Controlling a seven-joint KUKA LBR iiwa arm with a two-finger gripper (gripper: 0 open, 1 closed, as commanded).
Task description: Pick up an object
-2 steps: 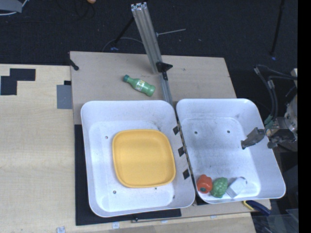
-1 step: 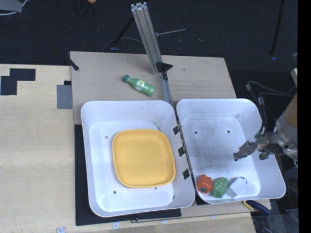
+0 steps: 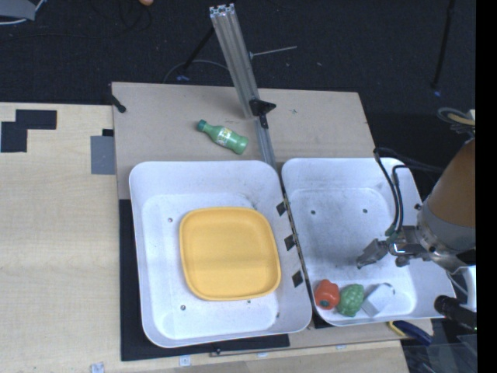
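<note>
Approach step: my gripper (image 3: 378, 252) hangs spread and empty in the right-hand shallow white bin (image 3: 342, 179); next, lower onto the round red-orange plastic toy (image 3: 327, 294).

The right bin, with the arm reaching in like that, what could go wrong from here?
1. The orange-red piece, green piece and small grey block crowd the right bin's near corner, so the pincer may nudge one while reaching another.
2. They lie close to the bin wall, so a finger could catch the rim.
</note>
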